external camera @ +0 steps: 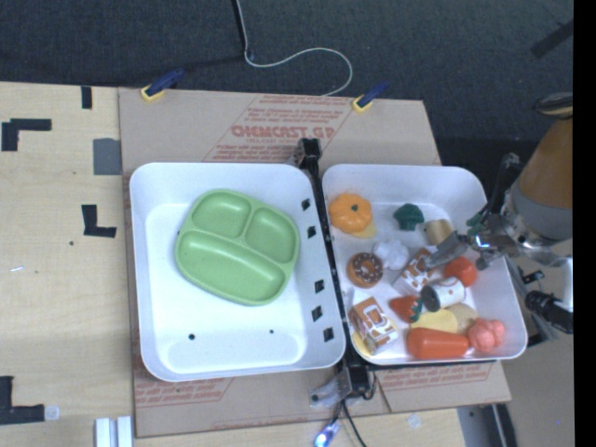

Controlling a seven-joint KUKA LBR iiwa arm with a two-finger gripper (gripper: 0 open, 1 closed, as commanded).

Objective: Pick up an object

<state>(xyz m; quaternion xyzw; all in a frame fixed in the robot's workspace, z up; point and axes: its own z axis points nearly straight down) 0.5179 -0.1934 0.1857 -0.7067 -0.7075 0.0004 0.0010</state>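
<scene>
Crowded toys (438, 329) beside the gripper (445, 248) risk a slipped grab; its fingers' state, I cannot tell.

Cardboard-covered bench (56, 250) under two bins (149, 277)

Two shallow white plastic bins sit side by side on a brown cardboard sheet (279, 128) that lies on the bench (56, 250). The left bin (154, 277) holds a green three-compartment plate (238, 246), placed toward the bin's rear half. The right bin (466, 186) holds a cluster of toys: an orange toy pumpkin (351, 212) at the rear left, a dark green toy vegetable (408, 216) to its right, a brown round doughnut (365, 268) in front of the pumpkin, a small printed box (372, 325) at the front left, an orange toy carrot (436, 344) along the front wall, and a pink toy (487, 332) just right of the carrot. A white cable (279, 59) lies on the dark carpet (140, 26) behind the bench.
</scene>
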